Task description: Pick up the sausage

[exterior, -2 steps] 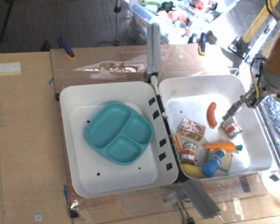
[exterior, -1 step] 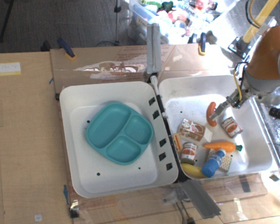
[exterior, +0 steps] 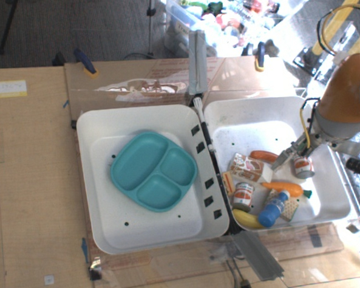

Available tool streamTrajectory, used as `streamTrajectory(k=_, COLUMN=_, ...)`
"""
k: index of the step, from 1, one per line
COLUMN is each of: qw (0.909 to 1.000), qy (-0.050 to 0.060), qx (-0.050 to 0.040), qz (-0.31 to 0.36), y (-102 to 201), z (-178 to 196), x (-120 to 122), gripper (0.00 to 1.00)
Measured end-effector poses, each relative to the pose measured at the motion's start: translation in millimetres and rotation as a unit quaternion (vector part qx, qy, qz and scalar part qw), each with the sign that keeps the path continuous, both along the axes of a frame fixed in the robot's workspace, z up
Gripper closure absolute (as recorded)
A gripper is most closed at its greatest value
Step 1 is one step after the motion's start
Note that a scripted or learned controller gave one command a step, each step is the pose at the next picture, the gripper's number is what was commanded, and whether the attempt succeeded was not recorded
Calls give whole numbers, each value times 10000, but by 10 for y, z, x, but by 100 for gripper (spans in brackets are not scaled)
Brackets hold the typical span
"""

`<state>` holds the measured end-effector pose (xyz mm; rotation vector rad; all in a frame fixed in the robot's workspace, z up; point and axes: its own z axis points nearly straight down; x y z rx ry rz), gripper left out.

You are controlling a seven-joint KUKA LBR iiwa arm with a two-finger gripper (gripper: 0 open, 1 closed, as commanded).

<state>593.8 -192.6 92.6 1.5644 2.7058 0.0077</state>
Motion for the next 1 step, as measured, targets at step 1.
streamTrajectory(k=1, qw=10000, qy=11, qx=0, qz=71, y=585, z=-15, x=-549, gripper=0)
